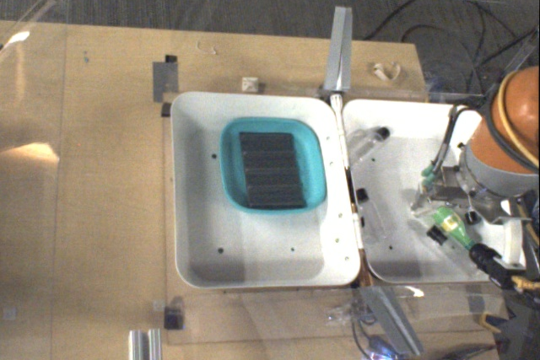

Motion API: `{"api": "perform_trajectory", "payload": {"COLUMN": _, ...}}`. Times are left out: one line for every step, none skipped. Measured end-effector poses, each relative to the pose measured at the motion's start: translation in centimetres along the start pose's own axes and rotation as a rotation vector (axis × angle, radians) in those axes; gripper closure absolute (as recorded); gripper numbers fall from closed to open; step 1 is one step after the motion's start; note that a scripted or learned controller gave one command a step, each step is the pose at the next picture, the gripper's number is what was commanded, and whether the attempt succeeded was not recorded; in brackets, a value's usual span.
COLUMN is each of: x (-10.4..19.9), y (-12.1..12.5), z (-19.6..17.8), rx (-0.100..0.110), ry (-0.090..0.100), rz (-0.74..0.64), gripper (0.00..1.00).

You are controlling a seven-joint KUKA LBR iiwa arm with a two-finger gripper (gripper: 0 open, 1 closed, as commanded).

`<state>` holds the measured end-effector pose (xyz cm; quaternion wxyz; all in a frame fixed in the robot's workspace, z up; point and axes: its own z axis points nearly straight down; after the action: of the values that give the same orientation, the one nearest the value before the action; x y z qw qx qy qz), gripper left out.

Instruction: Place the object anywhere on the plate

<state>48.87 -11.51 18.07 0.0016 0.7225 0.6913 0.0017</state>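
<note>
Bench: tan top, two white bins side by side, grey carpet behind.
Object: small green item (448,225) in the right bin (396,181), near its right side, just under my wrist. Too small and too covered to name the kind; part of it is hidden by my hardware.
Gripper: mine (439,202), low over the green item, reaching in from the right. Can't tell if the fingers are wide or closed, and can't tell if the item is between them. No grasp claimed.
Plate: teal, squarish, dark ribbed centre (272,164), sits in the left bin (194,249), toward the upper middle. Well apart from the object, with the bin divider between.
Why this layout: source bin on my side, target plate across the divider, so the job is a pick, a lift over the rims, then a drop.
Step, my guess: at the pick, not the carry.
Risk: item sits close to the bin's right wall, so little room for fingers.
</note>
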Motion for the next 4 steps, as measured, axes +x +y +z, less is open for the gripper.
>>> {"api": "perform_trajectory", "payload": {"x": 4.9, "y": -0.2, "z": -1.1, "rx": 0.000, "ry": 0.000, "rz": -0.122, "gripper": 1.00}}
{"api": "perform_trajectory", "payload": {"x": 5.0, "y": 0.1, "z": -2.2, "rx": -0.007, "ry": 0.000, "rz": -0.124, "gripper": 1.00}}
{"api": "perform_trajectory", "payload": {"x": 5.0, "y": 0.1, "z": -2.2, "rx": -0.007, "ry": 0.000, "rz": -0.125, "gripper": 0.00}}
{"api": "perform_trajectory", "payload": {"x": 5.1, "y": 0.3, "z": -3.3, "rx": -0.012, "ry": 0.000, "rz": -0.127, "gripper": 1.00}}
